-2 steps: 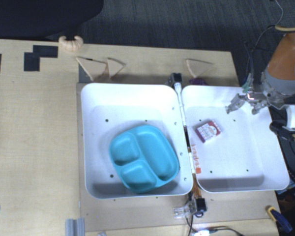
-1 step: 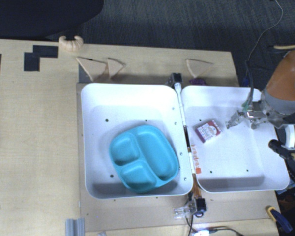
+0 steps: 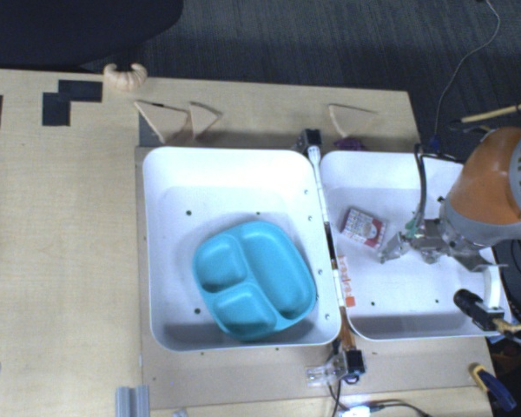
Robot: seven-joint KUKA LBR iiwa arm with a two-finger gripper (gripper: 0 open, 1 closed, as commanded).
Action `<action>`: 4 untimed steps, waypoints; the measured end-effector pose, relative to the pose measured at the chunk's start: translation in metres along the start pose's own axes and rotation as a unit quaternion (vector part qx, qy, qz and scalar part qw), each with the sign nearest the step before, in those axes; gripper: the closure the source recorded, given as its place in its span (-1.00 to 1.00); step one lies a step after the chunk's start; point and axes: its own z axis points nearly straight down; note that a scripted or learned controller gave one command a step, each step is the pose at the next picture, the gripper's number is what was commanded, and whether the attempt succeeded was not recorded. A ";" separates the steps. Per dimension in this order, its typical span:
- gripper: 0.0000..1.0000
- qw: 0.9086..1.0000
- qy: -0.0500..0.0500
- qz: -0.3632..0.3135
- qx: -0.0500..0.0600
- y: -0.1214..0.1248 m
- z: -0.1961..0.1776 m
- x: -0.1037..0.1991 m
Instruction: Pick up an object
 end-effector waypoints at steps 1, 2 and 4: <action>1.00 1.000 -0.001 0.000 -0.003 0.002 -0.012 -0.001; 1.00 1.000 -0.001 0.001 0.002 0.006 -0.012 -0.056; -1.00 1.000 -0.002 0.000 -0.002 -0.043 0.000 -0.035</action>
